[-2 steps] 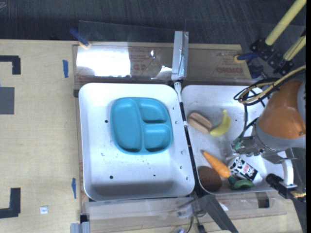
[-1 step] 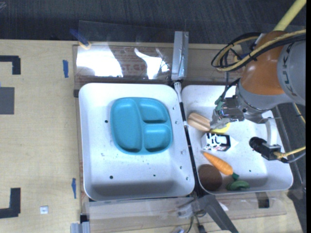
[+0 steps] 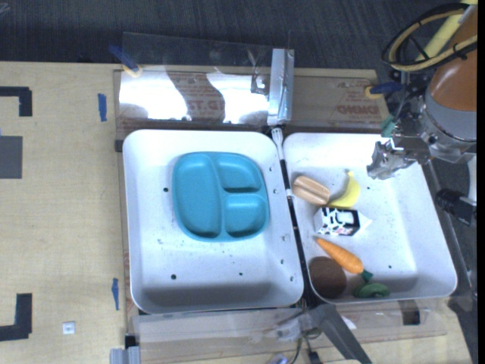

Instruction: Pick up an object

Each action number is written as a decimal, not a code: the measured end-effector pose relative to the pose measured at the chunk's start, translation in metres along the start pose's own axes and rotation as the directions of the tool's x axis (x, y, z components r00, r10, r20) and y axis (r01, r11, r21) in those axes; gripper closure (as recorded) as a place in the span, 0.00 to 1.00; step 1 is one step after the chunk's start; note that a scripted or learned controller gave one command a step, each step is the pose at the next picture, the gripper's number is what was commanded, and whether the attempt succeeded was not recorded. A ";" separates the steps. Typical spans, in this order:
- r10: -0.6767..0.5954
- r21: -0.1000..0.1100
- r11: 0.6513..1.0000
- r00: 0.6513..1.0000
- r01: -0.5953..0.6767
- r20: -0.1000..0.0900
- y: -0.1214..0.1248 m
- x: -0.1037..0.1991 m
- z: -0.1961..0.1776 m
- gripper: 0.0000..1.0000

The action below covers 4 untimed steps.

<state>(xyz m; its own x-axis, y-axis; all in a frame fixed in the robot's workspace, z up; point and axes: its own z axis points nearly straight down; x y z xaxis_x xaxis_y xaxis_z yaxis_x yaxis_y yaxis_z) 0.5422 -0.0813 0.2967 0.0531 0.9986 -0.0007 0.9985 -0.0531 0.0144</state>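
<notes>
The right bin (image 3: 409, 233) holds a tan bread roll (image 3: 311, 189), a yellow banana (image 3: 347, 192), a black-and-white toy (image 3: 338, 221), an orange carrot with a green top (image 3: 342, 255) and a brown round object (image 3: 327, 276), all in its left half. My gripper (image 3: 385, 161) hangs over the bin's upper right part, to the right of the banana and apart from every object. Nothing shows between its fingers.
The left bin (image 3: 144, 233) holds a blue divided plate (image 3: 220, 194). A clear panel with a metal post (image 3: 279, 86) stands behind the bins. Cables (image 3: 424, 40) loop at the top right above the arm.
</notes>
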 end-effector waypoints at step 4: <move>0.111 0.014 0.994 0.994 -0.111 0.002 -0.014 0.038 0.081 0.00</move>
<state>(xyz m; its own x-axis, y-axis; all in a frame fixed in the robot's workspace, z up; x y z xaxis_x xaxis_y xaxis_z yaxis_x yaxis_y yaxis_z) 0.5312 -0.0423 0.2160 0.1634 0.9866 -0.0008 0.9866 -0.1634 0.0008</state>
